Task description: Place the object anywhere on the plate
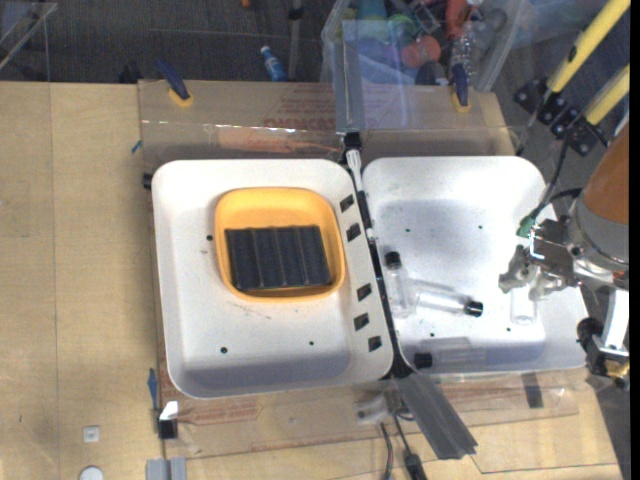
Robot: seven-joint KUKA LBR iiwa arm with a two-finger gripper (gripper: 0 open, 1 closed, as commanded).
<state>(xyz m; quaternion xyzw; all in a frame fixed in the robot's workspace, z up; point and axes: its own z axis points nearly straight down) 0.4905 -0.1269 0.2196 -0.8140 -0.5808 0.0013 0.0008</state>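
The gripper (528, 280) hangs over the right side of the right bin (450, 183), at the end of the grey arm (610, 208) that comes in from the right. Its metal parts are small and blurred here, so I cannot tell if it is spread or pressed together, and I see nothing held in it.

The object (440, 303), a clear plastic piece with black ends, lies on the floor of the same bin, to the left of the gripper and a little lower in the view. It is near the gripper but apart from it. One black end (473, 309) points toward the gripper; another black cap (392, 261) lies farther left, close to the divider between the bins.

The plate (278, 208) is orange-yellow and sits in the left bin (190, 298), well apart from the gripper, on the other side of the divider. A dark ribbed insert (277, 256) lies on it.

Behind the bins, far from the gripper, stands a clear box (420, 38) full of coloured things. I can read no brand, label or writing anywhere; the marks are too small.
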